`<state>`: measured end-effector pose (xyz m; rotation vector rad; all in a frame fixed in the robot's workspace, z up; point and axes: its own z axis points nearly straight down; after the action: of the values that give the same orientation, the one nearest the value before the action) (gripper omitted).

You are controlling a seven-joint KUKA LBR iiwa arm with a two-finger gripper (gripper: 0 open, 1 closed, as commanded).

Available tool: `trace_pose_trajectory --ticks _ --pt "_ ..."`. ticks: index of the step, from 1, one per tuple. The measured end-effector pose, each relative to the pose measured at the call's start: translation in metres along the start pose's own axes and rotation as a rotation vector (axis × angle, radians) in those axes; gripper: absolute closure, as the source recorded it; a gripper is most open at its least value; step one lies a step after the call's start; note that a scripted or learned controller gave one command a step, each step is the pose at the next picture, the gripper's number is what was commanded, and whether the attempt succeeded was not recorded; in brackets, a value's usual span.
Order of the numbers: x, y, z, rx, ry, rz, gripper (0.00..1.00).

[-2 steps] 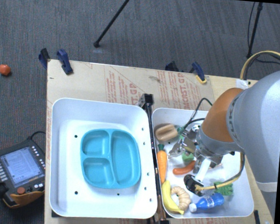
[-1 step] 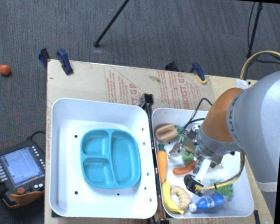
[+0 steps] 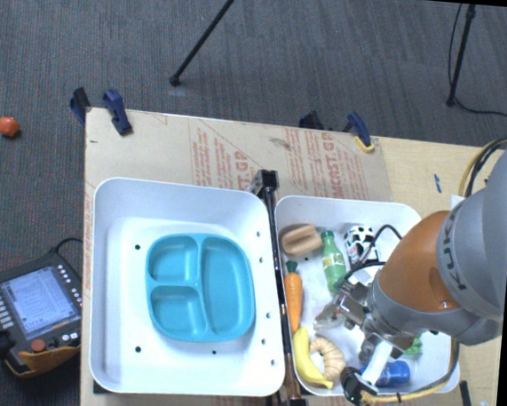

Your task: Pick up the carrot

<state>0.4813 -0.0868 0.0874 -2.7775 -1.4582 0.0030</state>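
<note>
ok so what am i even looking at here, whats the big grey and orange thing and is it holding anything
This is one photo from a camera fixed above a workbench, looking down at a slant. The grey and orange shape coming in from the right is a robot arm. The metal part at its end is the gripper, its hand for picking things up. Two shallow white bins sit side by side. The left bin holds a blue divided plate. The right bin holds a carrot along its left wall, a banana, a bun and a green bottle. The gripper hangs just right of the carrot, which lies loose in the bin, not held.
</note>
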Motion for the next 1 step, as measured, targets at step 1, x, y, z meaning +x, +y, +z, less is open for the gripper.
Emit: trace_pose_trajectory --ticks 1 --pt "0.0651 0.1175 -0.0115 -0.003 -0.001 -0.031 0.00"
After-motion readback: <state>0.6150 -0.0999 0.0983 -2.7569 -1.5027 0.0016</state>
